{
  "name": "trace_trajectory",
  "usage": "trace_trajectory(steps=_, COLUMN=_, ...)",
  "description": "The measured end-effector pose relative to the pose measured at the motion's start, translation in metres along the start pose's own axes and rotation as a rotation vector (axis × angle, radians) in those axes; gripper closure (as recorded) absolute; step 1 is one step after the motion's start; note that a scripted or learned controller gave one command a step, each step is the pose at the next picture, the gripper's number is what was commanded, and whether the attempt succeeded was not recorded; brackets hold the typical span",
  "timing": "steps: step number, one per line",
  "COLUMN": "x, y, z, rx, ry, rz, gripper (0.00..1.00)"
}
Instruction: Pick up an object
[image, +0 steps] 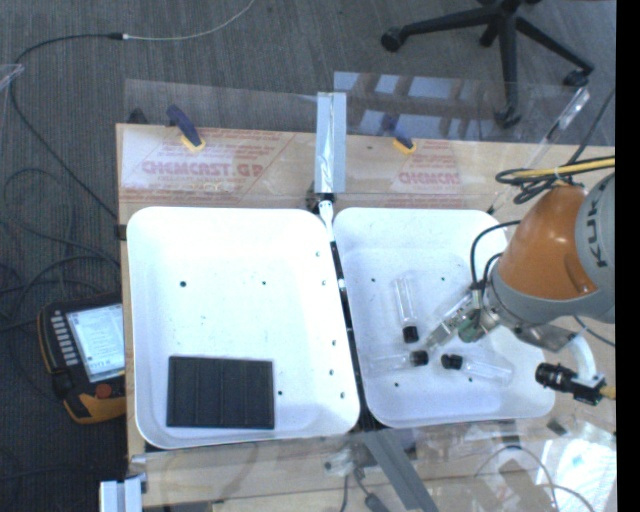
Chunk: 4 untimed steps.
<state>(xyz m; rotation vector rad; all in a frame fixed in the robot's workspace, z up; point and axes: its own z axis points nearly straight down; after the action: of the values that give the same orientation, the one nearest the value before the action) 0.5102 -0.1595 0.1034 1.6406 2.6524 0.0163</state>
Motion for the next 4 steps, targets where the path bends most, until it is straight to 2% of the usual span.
trace_trajectory(steps=1, x=0.001, y=-0.001, z=0.002, rx=0.003, ry=0.002, rz=0.000, gripper=0.00)
trace_trajectory(steps=2, x=-0.022, y=0.068, z=0.014, rx=0.008, ry=0.004, rz=-0.108, gripper=0.00)
trace_trajectory(steps=3, x=-0.057, y=0.149, z=-0.010, rx=0.020, ry=0.014, rz=-0.193, gripper=0.00)
trace_trajectory(steps=4, x=-0.026, y=0.115, z=0.016, rx=0.010, ry=0.004, rz=-0.387, gripper=0.00)
